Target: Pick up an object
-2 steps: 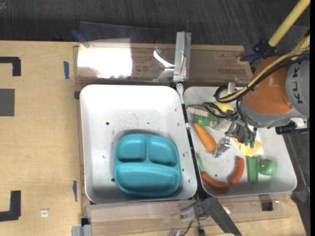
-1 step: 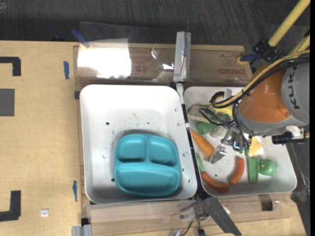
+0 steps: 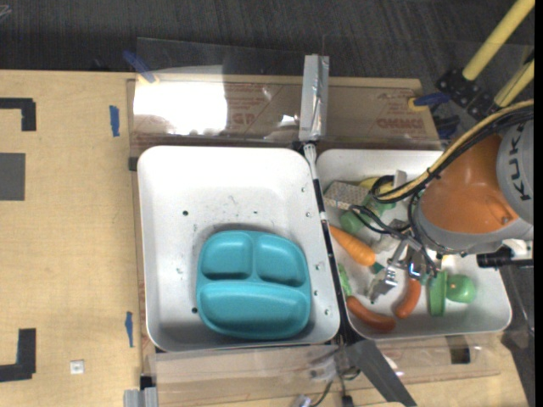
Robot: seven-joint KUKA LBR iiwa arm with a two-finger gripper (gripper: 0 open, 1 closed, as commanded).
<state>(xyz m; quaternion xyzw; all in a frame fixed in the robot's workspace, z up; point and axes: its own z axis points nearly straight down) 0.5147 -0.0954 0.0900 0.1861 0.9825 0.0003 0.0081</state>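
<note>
Two white bins (image 3: 161,227) sit on your counter (image 3: 68,253); your end effector (image 3: 386,280), grip indiscernible, hovers beside the carrot (image 3: 352,246).

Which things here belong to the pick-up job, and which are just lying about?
Job:
- metal two-finger pincer, low in the right shallow white bin
- orange plastic carrot
- red sausage-shaped toy
- green plastic toy

Lying about:
- teal plastic divided plate in the left shallow white bin
- blue tape strips on the bench
</note>
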